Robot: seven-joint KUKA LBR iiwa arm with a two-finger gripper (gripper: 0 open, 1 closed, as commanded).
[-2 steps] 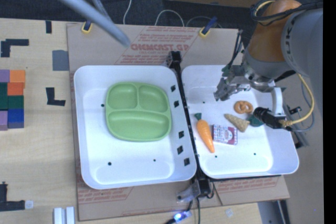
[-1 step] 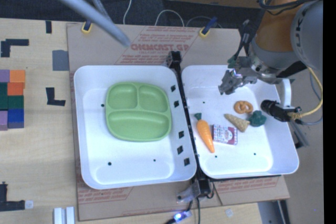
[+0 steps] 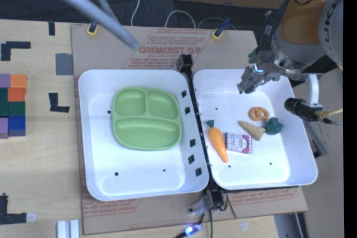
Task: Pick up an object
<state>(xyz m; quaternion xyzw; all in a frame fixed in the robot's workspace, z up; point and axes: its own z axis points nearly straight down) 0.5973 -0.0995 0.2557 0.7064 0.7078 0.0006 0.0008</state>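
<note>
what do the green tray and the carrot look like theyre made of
Tray: probably moulded plastic, matte pale green, with smooth rounded dividers. Carrot: likely a plastic toy, uniform bright orange with a slight sheen and a small green top; rubber is possible.

Bright even overhead light, soft shadows, mild glare on white bins [image 3: 95, 175], sharp overall.

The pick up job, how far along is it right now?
Nothing looks picked yet. The carrot, pretzel, small pink carton, cone-shaped piece and dark green toy all lie in the right bin. In hand: the arm's hand sits over that bin's upper part, above the toys, with nothing seen in it. Left: lower onto one item, grasp and lift it.
</note>
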